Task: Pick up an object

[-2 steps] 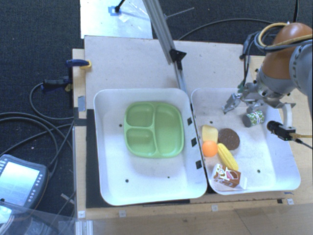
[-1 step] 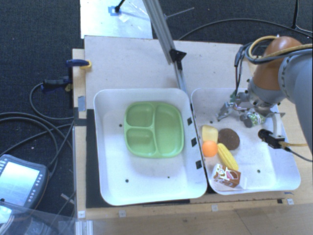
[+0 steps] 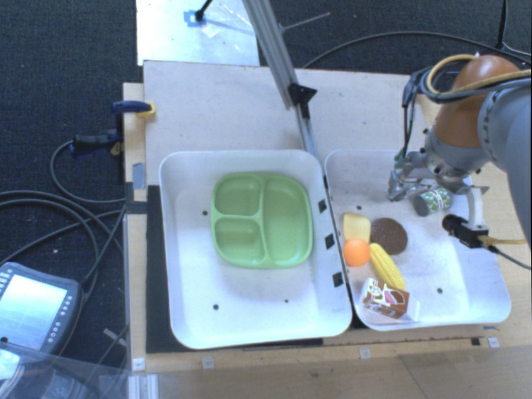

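Observation:
In the right bin (image 3: 474, 293) lie a yellow cheese block (image 3: 357, 225), a brown round patty (image 3: 388, 235), an orange ball (image 3: 357, 253), a corn cob (image 3: 386, 266) and a red-and-white packet (image 3: 385, 299). A small green-and-white can (image 3: 433, 199) lies on its side near the bin's back. My gripper (image 3: 405, 189) hangs low over the back of this bin, just left of the can and behind the patty. The grey wrist and orange band rise to the upper right.
The left bin (image 3: 191, 298) holds a green divided plate (image 3: 262, 219). A slanted metal pole (image 3: 283, 65) runs down to the seam between the bins. A black cable (image 3: 465, 233) trails over the right bin's edge.

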Motion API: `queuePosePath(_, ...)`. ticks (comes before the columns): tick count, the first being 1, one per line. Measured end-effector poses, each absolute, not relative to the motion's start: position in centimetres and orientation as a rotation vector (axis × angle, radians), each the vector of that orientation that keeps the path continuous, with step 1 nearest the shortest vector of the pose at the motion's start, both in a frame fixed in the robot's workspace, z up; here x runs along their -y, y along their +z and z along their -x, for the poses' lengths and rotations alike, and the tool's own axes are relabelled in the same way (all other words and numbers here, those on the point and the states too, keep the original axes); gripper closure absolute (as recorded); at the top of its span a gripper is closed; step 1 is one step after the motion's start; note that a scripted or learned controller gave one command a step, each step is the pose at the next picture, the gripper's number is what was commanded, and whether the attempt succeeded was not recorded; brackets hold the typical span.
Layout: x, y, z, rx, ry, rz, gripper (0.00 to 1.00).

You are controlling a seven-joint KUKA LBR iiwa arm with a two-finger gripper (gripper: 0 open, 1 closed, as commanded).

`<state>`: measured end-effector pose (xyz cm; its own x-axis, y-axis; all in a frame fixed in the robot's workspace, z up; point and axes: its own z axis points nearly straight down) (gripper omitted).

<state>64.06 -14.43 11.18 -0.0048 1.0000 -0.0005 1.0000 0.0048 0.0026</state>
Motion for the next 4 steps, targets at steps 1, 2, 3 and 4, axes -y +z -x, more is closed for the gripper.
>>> queuePosePath(1, 15.3, 16.3, -63.9, -2.217, 0.006, -2.217, 1.0)
queuePosePath(2, 15.1, 20.8, -64.0, -2.224, 0.006, -2.212, 1.0)
queuePosePath(3, 15.1, 20.1, -64.1, -2.226, 0.001, -2.213, 1.0)
queuePosePath(4, 9.5, 21.6, -63.8, -2.234, 0.006, -2.208, 1.0)
